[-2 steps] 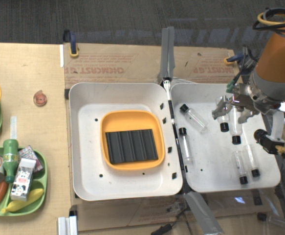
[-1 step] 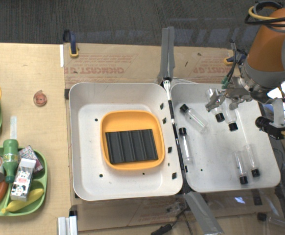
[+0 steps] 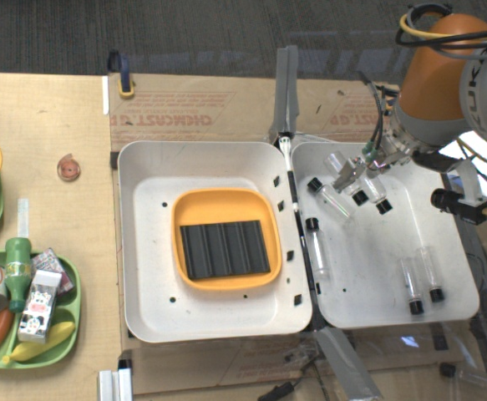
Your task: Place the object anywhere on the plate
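Cardboard [image 3: 226, 111] under the bins reads mirrored "CHEMCAST GP"

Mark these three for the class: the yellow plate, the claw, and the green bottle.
yellow plate [image 3: 225, 204]: camera view, upper rim.
claw [image 3: 362, 170]: camera view, between its fingertips.
green bottle [image 3: 17, 267]: camera view, middle of body.

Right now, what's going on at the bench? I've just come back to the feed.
The arm's gripper is down in the right bin, among several clear tubes with black caps; one tube lies right by it, and whether it is gripped is unclear. Two more tubes lie near the bin's front right. The yellow plate sits in the left bin with a dark ribbed pad on it, and no tube is on it yet.
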### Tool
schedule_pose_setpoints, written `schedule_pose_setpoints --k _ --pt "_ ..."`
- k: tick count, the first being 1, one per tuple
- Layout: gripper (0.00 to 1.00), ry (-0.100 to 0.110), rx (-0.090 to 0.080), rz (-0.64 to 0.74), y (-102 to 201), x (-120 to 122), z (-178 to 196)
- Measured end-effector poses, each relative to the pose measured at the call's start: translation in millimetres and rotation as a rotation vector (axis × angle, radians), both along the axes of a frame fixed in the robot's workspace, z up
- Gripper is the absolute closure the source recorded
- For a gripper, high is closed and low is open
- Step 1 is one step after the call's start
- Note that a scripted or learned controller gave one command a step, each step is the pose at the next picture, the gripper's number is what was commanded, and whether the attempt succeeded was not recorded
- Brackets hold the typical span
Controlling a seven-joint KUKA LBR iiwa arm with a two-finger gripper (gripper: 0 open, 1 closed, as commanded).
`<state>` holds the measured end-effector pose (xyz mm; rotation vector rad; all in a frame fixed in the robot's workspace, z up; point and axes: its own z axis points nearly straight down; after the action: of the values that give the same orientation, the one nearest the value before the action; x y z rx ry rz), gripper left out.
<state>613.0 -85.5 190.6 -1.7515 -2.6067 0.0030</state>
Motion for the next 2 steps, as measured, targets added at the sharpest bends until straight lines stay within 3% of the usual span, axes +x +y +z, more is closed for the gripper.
schedule_pose_setpoints --k 2 --pt "1.0 -0.004 0.0 0.478 30 35 1"
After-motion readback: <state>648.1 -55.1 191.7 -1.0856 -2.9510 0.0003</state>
